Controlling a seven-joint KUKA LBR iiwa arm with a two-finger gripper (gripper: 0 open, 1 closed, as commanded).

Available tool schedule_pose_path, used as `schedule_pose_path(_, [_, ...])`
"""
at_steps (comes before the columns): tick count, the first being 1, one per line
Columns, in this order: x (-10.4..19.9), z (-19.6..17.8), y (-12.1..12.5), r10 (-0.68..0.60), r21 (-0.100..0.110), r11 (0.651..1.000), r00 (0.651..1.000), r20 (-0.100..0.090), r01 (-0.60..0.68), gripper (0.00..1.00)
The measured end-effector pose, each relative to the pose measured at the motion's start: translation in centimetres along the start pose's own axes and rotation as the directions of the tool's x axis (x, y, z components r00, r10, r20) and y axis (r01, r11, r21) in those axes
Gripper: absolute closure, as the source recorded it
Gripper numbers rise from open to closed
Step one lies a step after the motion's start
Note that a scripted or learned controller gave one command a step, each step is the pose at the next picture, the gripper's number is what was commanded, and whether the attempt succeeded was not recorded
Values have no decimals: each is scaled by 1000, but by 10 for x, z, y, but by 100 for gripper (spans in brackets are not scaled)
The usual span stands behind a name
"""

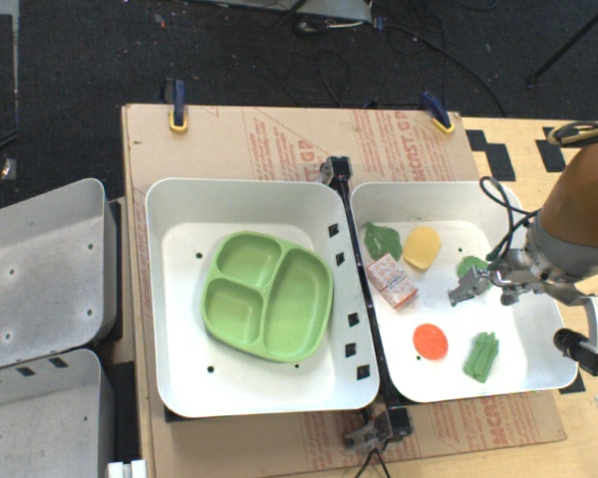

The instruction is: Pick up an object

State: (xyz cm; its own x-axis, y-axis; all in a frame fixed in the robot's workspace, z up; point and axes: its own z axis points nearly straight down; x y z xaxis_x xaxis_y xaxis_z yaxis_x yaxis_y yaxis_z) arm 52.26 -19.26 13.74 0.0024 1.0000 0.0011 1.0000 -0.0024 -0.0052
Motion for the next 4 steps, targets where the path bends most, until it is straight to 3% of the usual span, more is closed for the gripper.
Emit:
schedule_pose_path(1, [1, 48, 0, -1, -1, 1000, 1000, 0, 1, 0])
schedule_pose_path(2, [0, 36, 0, 0, -4, 1000, 1000, 1, 0, 100])
schedule_pose_path(4, [4, -90, 5, -5, -13, 1000, 1000, 4, 5, 100])
